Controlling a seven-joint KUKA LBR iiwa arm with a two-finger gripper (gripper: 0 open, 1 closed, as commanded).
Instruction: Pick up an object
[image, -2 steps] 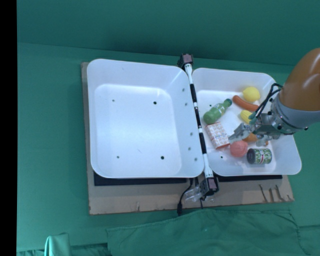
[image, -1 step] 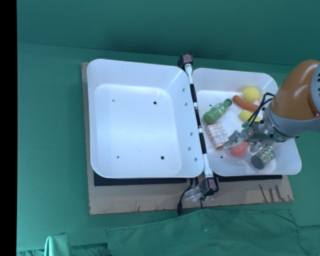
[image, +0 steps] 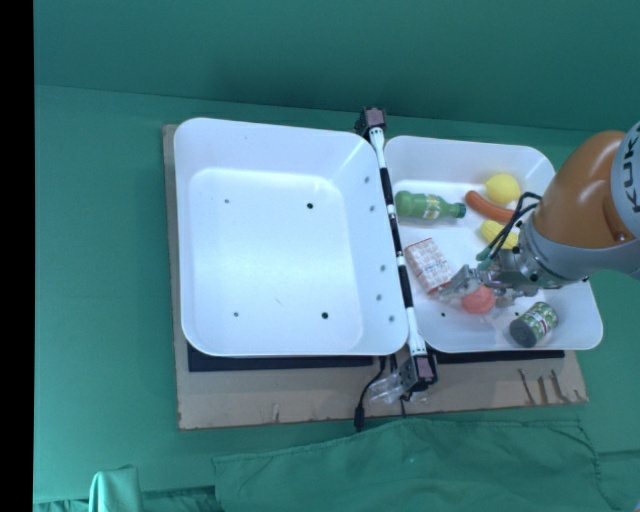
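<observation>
The gripper (image: 468, 283) hung low by the bin's (image: 440, 150) front edge — fingers apparently spread — beside the tomato (image: 479, 300), likely light, smooth, best pinched across its middle.

Left white bin (image: 270, 250) sits on cardboard sheet (image: 300, 400). Green cloth (image: 100, 300) surrounds the sheet; folded green fabric (image: 400, 470) lies just below its near edge.

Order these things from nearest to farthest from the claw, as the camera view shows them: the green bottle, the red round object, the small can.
Measured from the claw in the right bin:
1. The red round object, just below it in the picture.
2. The small can, toward the bin's lower right corner.
3. The green bottle, up near the divider.
</observation>
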